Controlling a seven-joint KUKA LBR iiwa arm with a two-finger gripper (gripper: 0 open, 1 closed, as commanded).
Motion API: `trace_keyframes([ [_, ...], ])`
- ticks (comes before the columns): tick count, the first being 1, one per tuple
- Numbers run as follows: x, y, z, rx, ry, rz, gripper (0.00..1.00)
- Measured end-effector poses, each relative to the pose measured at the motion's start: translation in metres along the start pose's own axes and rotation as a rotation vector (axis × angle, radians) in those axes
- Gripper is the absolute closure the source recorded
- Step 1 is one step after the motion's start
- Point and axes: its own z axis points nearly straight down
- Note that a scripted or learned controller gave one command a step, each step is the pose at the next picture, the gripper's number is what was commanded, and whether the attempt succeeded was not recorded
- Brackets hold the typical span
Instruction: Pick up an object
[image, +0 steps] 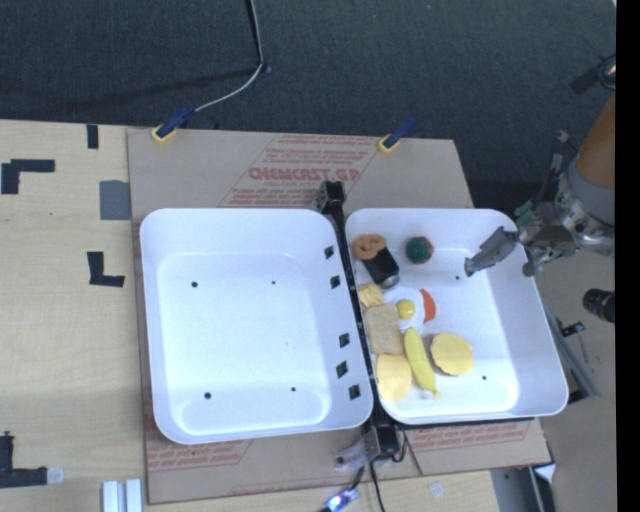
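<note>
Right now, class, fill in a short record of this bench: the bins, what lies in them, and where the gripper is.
bins: left bin and right bin, side by side
items in right bin: banana, yellow disc, dark green ball, black block, others clustered at its left side
gripper: above the right bin's upper right part, apart from the items
held: nothing visible

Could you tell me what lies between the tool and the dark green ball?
In the camera view, only bare white bin floor separates the tool from the dark green ball.
</note>
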Motion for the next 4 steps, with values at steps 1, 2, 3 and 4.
trace_keyframes([
  [1, -0.01, 0.029, 0.11, 0.008, 0.002, 0.0, 0.0],
  [2, 0.042, 0.033, 0.197, -0.003, -0.001, -0.004, 0.0],
  [3, 0.039, 0.04, 0.177, -0.022, -0.001, -0.001, 1.0],
  [4, 0.052, 0.078, 0.193, 0.025, -0.006, -0.003, 1.0],
])
